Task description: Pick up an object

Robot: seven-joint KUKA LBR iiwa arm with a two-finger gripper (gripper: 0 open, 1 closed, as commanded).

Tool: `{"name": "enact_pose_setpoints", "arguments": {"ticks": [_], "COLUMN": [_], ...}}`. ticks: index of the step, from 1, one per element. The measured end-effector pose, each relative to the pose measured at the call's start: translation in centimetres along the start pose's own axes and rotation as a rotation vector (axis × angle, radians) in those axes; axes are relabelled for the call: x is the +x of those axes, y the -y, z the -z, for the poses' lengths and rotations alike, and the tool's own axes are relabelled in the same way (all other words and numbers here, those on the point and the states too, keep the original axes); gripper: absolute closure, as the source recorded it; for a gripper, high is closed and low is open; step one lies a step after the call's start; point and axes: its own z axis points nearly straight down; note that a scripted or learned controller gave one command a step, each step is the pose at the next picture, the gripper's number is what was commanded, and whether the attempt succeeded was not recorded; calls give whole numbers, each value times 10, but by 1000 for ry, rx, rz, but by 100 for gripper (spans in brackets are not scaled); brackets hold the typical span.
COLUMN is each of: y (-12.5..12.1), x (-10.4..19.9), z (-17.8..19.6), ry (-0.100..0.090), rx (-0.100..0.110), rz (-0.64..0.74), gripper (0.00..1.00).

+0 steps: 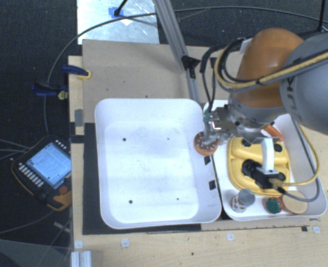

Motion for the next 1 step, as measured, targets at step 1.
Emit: {"name": "enact_pose_setpoints", "arguments": {"ticks": [1], "y": [-2], "x": [56], "z": [-15], "ry": [0], "rx": [0], "rz": [0], "gripper": [100]}}
